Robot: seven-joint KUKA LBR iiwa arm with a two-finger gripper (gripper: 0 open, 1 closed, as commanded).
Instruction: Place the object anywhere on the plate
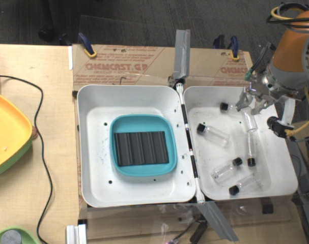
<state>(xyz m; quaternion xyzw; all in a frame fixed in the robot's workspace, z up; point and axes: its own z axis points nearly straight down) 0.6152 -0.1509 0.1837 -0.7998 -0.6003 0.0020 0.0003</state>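
Note:
A teal plate point(142, 122) with a dark ridged middle lies in the left bin point(93, 151). Several clear vials with black caps lie scattered in the right bin point(276, 182): one point(214, 134) near its middle, one point(252, 146) to the right, two point(226, 170) point(244, 184) near the front. My gripper point(252, 103) hangs low over the right bin's back right corner. A further vial point(249, 121) lies just below it, its upper end running up under the gripper. A loose black cap point(224, 106) sits to the gripper's left.
The divider point(187, 136) between the bins runs front to back. Cardboard point(129, 65) with clamps stands behind the bins. A yellow dish point(6, 131) and a black cable point(42, 151) lie on the wooden bench at the left.

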